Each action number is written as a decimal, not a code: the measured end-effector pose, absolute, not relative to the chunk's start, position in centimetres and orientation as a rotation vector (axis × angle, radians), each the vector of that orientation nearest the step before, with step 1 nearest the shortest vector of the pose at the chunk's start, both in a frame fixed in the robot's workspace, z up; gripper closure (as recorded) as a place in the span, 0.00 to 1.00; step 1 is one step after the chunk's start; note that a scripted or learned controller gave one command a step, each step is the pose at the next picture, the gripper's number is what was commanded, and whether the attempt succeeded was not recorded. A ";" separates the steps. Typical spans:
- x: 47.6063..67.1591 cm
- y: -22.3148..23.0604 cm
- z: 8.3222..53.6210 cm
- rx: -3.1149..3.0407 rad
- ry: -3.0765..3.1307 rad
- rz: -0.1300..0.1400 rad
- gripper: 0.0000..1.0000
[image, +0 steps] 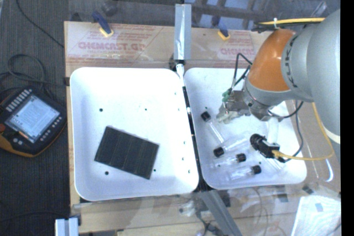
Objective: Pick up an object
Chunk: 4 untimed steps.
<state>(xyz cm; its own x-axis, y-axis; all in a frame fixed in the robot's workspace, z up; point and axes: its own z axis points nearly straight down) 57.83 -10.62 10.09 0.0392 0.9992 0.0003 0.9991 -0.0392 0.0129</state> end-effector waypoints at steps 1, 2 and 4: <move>57.8 -10.6 10.1 2.258 2.171 0.014 0.00; 54.8 -12.3 9.1 2.238 2.186 0.016 0.00; 54.8 -12.3 10.1 2.238 2.186 0.018 0.00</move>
